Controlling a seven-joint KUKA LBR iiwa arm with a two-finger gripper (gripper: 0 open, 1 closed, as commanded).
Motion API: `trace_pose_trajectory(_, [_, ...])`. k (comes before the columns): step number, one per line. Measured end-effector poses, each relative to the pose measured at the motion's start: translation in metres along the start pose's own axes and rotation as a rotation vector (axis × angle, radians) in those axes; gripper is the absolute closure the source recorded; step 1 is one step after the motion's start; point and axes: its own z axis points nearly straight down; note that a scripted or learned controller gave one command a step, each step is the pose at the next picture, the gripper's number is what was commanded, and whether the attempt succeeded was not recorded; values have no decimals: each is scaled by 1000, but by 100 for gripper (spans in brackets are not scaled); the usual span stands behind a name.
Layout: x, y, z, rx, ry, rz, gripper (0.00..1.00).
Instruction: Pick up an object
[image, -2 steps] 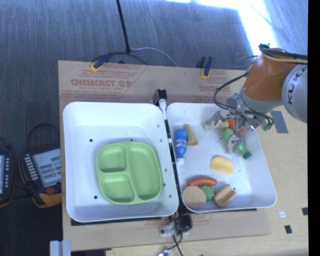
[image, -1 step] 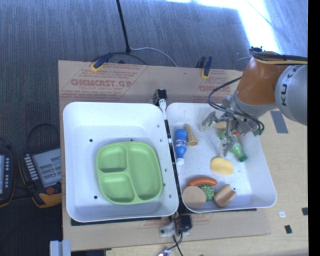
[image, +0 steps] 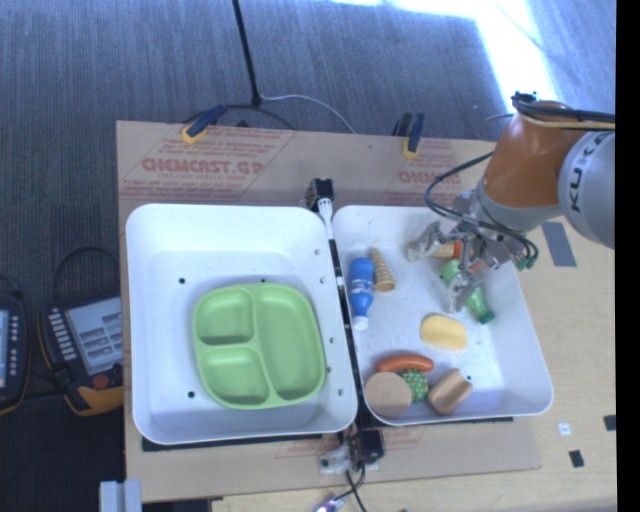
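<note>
My gripper (image: 446, 268) hangs low over the back of the right bin (image: 525, 360), below the orange band of the arm (image: 525, 165). Its two metal fingers (image: 424, 242) stand spread, so it is open. A small orange and green toy (image: 453, 260) lies between them; I see no grip on it. A green piece (image: 481, 306) sits just beside the lower finger. In front of the gripper lies a yellow lemon-like toy (image: 443, 331). To its left are a blue bottle (image: 361, 285) and a tan cone (image: 383, 270).
At the right bin's front lie a red sausage (image: 403, 363), a round brown bun (image: 388, 394), a green leafy piece (image: 414, 383) and a tan block (image: 450, 391). The left bin (image: 160, 250) holds a green divided plate (image: 260, 343). Clamps and cables sit at the board's back edge.
</note>
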Motion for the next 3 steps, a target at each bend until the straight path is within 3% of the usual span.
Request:
trace_pose_trajectory(1, [-35,31,0,3,1,-125,0])
trace_pose_trajectory(2, [-24,5,1,-15,-6,-605,0])
trace_pose_trajectory(3, [10,25,-1,-2,-4,-689,0])
